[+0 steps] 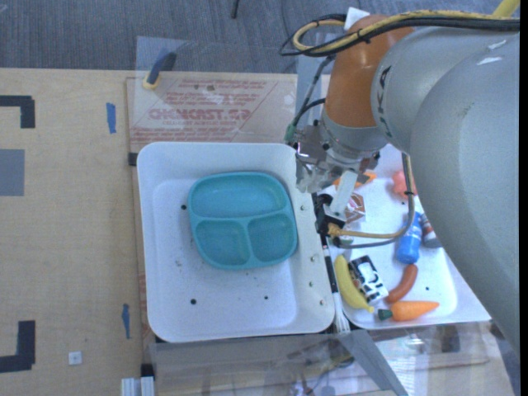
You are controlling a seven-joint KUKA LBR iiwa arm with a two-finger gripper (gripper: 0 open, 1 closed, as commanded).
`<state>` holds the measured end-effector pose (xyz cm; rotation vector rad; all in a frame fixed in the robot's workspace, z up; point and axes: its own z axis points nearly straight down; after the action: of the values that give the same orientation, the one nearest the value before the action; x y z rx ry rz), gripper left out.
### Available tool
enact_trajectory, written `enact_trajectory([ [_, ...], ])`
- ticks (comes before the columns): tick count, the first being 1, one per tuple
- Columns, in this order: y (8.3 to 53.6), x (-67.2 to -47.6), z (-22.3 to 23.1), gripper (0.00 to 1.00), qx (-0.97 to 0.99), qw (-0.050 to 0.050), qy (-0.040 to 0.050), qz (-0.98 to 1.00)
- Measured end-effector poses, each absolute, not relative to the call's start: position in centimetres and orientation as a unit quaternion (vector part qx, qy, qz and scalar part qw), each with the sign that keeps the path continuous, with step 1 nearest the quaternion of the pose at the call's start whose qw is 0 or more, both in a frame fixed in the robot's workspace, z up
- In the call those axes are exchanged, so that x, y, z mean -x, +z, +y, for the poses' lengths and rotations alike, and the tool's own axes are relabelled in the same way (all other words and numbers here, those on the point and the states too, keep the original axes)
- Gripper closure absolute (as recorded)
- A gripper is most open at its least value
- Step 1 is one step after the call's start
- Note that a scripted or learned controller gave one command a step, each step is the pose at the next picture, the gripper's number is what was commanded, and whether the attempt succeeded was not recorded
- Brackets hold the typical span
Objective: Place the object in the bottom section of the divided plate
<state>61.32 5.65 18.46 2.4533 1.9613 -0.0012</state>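
Observation:
A teal divided plate (242, 219) lies in the left white bin (165, 287), with one wide section at the far side and two smaller ones nearer the front. My gripper (334, 195) hangs over the left edge of the right bin (450, 299), just right of the plate. A small white and brown packet (353, 202) sits right beside the gripper; whether it is held is unclear. The arm's grey body and orange band (359, 77) hide much of the right bin.
The right bin holds a banana (350, 285), a black box with white marks (369, 279), a sausage (403, 282), a carrot (412, 309), a blue bottle (409, 244) and an orange piece (399, 182). A cardboard sheet (210, 110) lies behind the left bin.

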Motion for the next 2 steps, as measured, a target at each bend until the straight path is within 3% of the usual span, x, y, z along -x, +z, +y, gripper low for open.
enact_trajectory([
  [1,18.5,-66.1,5.1,1.0,-0.715,0.001,0.0003,0.699],
  [2,18.5,-61.9,-3.9,1.0,-0.723,-0.001,-0.0008,0.691],
])
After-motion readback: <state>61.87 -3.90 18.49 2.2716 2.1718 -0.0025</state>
